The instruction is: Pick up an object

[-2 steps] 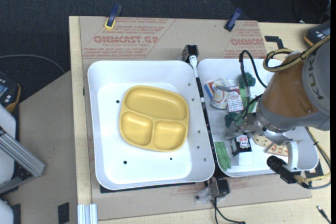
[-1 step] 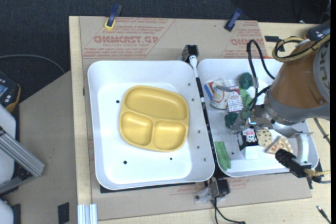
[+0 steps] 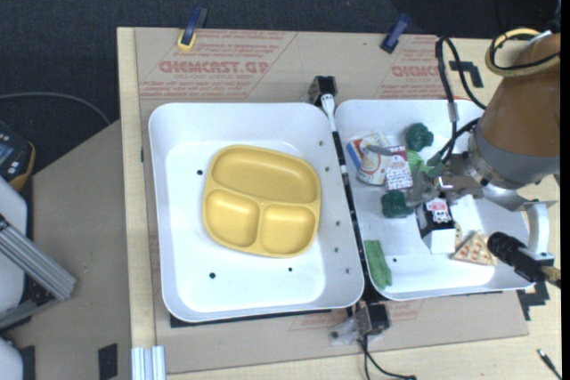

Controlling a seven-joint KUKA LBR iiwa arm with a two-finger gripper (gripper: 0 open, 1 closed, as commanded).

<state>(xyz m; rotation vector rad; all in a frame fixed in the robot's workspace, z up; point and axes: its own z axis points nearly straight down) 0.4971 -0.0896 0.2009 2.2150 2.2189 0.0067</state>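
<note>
Gripper (image 3: pixel 436 191) was down in the right bin (image 3: pixel 463 285), sitting low over the clutter there. Honestly couldn't tell how its jaws stood, the wrist and cables covered too much, and I couldn't make out anything held between them either. Just left of the jaws was a small printed carton (image 3: pixel 378 157) with a dark green lump (image 3: pixel 394 206) below it, and another green lump (image 3: pixel 418 136) sat a bit above. Right under the jaws was a little white box (image 3: pixel 438 227), and past that, toward the near rim, a pizza slice toy (image 3: pixel 474 250). A green strip (image 3: pixel 377 262) lay along the bin's left wall. Way off to the left, the yellow divided plate (image 3: pixel 263 200) sat alone in the left bin (image 3: pixel 178 280).
</note>
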